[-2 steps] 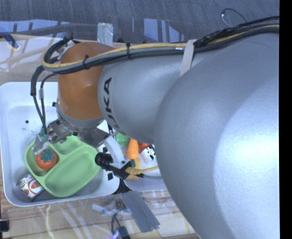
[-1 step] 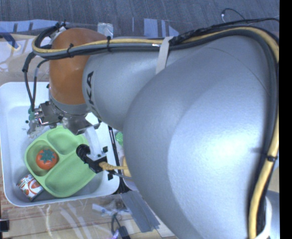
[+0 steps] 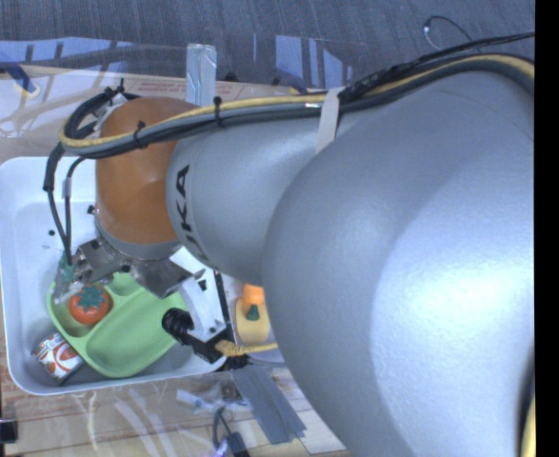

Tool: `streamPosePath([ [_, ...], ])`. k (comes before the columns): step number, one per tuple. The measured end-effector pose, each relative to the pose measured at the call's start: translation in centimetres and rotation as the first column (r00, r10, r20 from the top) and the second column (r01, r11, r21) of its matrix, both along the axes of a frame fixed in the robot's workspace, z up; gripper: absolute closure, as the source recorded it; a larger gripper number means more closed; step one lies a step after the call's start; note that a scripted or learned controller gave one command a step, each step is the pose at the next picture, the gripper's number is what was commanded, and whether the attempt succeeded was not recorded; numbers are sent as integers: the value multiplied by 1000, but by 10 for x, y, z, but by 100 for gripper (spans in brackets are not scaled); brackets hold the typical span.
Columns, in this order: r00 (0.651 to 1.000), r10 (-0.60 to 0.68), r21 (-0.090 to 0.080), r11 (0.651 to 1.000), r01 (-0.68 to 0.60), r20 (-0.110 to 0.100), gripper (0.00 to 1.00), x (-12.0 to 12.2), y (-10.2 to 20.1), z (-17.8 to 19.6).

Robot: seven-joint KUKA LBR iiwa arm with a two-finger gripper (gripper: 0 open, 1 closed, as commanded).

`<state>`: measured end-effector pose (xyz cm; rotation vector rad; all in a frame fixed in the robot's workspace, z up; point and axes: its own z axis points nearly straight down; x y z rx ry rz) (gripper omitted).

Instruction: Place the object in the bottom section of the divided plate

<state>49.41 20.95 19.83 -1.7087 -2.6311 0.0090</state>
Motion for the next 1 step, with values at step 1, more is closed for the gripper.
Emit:
streamPosePath([
  [1, 954, -301, -1, 954, 301, 3, 0, 25, -9, -21],
])
